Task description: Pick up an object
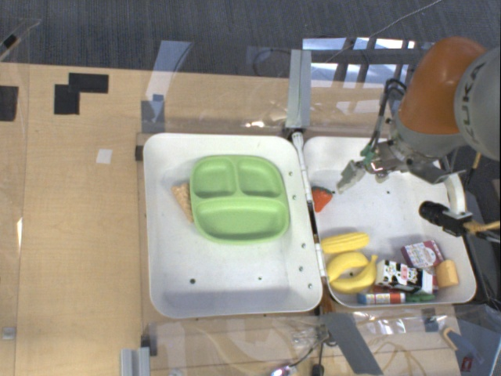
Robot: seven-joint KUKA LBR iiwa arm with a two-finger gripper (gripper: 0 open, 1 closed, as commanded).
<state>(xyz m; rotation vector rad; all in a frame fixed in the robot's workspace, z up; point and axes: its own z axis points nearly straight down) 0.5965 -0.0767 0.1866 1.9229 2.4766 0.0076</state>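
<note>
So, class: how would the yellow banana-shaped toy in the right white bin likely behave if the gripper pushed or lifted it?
The yellow banana-shaped toy is curved, so a push would probably spin or rock it rather than slide it straight. Its glossy skin looks smooth, likely slippery between fingers. It lies against another yellow piece and a cow-printed carton, so nudging it may shift those too.

We see open floor across the right bin (407,210) middle and far edge, its near edge crowded by bananas (348,258), a marker (391,297) and small cartons (411,265), a green divided plate (237,198) filling the left bin (168,233) centre, its near edge bare.
</note>
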